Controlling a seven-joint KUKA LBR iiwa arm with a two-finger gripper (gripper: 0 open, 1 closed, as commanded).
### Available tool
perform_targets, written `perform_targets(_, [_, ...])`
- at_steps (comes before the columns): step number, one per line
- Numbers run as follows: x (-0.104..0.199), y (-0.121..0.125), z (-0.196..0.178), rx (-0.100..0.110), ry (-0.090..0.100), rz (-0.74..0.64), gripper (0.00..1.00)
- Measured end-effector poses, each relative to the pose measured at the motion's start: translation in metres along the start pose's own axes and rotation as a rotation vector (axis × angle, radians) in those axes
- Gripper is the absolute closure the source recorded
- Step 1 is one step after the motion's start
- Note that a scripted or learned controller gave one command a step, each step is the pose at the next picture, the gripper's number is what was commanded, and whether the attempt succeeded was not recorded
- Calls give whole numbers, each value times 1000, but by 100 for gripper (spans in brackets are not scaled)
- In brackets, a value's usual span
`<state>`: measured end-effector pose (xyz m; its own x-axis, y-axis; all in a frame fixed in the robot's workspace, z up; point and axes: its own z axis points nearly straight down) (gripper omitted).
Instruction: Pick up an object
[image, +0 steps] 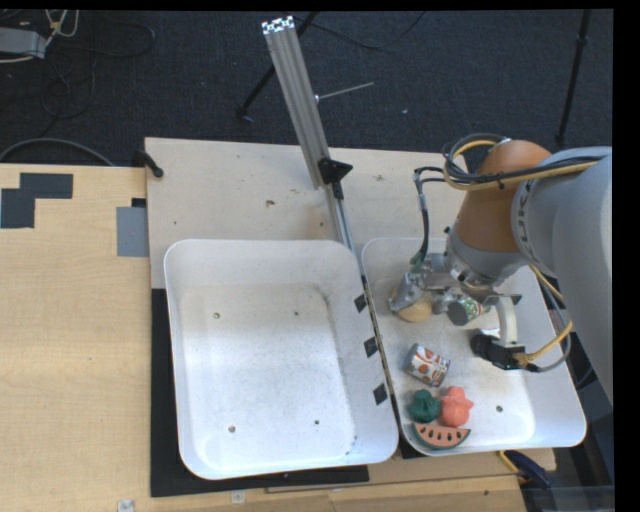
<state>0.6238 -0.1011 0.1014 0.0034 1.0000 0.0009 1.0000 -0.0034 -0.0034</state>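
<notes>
The left bin (260, 360) sits bare and white beside its twin. In the right bin (520, 420), the gripper (418, 292) is down low at the far end, right over a tan, roundish object (415, 311), maybe touching it; how it is set, I can't tell from here. Nearer us lie a small printed can (428, 365), a green lump (424, 405), a watermelon slice (441, 435) and an orange-red toy (456, 406), clustered close.
</notes>
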Motion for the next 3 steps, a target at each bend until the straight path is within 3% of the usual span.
perform_targets(3, [-1, -13, -136, -6, -1, -2, 100])
